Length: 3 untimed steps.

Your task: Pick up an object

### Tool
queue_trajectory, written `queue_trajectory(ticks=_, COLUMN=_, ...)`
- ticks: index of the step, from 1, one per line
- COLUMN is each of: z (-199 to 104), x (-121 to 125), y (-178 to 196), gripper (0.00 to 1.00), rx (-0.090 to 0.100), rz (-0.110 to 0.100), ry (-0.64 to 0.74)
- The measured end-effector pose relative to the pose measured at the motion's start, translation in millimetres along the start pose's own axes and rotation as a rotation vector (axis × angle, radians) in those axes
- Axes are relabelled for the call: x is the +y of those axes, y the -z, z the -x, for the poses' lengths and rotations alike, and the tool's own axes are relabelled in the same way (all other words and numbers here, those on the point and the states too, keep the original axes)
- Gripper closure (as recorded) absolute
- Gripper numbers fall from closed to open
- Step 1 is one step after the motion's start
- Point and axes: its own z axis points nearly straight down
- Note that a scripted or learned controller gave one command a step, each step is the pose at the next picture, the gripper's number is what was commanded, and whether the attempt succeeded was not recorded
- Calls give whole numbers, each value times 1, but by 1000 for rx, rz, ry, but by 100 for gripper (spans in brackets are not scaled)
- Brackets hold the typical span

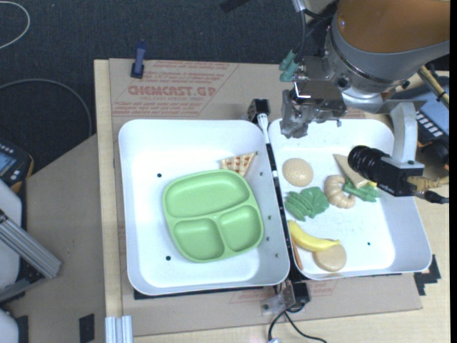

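My gripper hangs over the far left corner of the right bin, with nothing seen in it. Just in front of it lies a round beige bun. Further toward the front lie a green leafy piece, a tan croissant-like piece with a small green bit beside it, a yellow banana and a beige disc. The left bin holds a green divided plate and a waffle wedge at its far right.
The two bins meet at a dark clip-lined seam. They rest on a cardboard sheet with a blue clip at its far edge. Dark carpet lies beyond. The arm's bulk overhangs the right bin's far side.
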Motion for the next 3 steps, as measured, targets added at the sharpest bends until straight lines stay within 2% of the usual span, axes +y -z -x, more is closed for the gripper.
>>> queue_trajectory(ticks=1, z=35, x=-11, y=-4, gripper=100, rx=-3, rz=-15, ry=-8)
queue_trajectory(ticks=2, z=61, x=-12, y=-52, gripper=100, rx=-4, rz=-19, ry=-9)
queue_trajectory(ticks=3, z=110, x=-13, y=-112, gripper=100, rx=-4, rz=-21, ry=-11)
